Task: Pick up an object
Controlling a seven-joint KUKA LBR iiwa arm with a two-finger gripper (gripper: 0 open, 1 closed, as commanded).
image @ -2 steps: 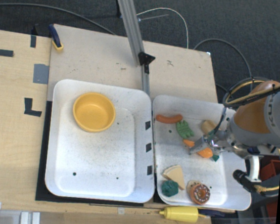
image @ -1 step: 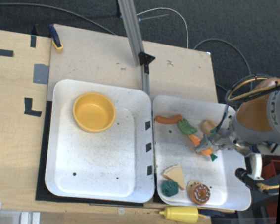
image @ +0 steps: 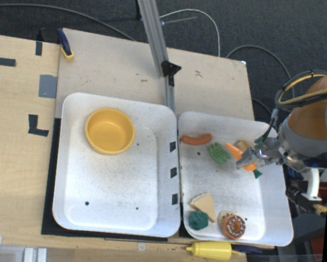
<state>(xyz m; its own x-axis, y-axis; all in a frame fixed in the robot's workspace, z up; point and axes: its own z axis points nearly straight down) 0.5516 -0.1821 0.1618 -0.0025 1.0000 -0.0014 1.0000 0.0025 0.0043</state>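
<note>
1. Carrot (image: 235, 149), a small orange toy piece, lies in the right bin (image: 269, 226) near its far right side, touching or just beside the gripper (image: 252, 159); contact cannot be confirmed.
2. Gripper state: cannot tell. The tip is a dark cluster with orange and green bits around it, too blurred to resolve, and nothing is clearly seen being held.
3. Nearest the camera: a yellow bottle (image: 212, 250) lies on its side on the bench, just outside the right bin's near rim.
4. Near edge of right bin: a round brown donut-like piece (image: 234, 225), a dark green lump (image: 198, 220), and a tan wedge (image: 204, 203) touching or just beside the lump.
5. Mid to far part of right bin: a green ridged piece (image: 218, 153) just left of the carrot; a red-orange sausage (image: 196, 139) further left, near the bin's left wall; a small pale piece (image: 242, 144) just beyond the carrot.
6. Left bin (image: 68, 205): a yellow bowl (image: 110, 130) sits upright in its far left part, well apart from the gripper.
7. Arm (image: 309, 122): grey with orange band, enters from the right, wrist bent down over the right bin's far right edge.
8. Beyond the bins: a grey metal pole (image: 154, 27) slants across the bench.
</note>
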